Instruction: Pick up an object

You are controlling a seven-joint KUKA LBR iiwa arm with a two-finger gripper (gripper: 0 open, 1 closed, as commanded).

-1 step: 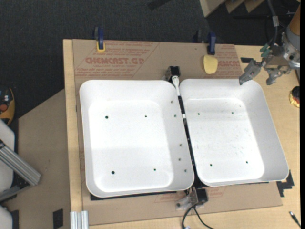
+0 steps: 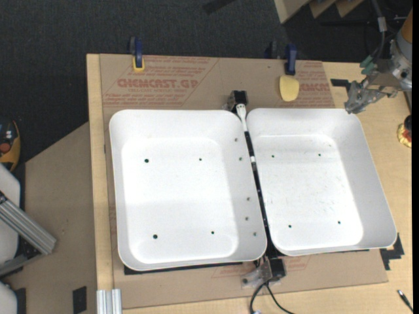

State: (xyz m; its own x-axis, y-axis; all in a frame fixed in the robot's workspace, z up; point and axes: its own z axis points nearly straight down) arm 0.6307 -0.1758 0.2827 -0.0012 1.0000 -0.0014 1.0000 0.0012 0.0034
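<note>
Cardboard-topped bench (image 2: 196, 70), two white bins (image 2: 183, 182) side by side, gripper (image 2: 359, 100) beyond right bin, state unclear

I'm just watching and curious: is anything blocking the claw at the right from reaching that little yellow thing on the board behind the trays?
Nothing visible does. The gripper hangs over bare board beyond the right bin's far corner, and the yellow object lies on open board to its left.

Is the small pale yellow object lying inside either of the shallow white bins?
No. The small pale yellow object lies on the brown board behind the right white bin, beyond its far rim.
</note>
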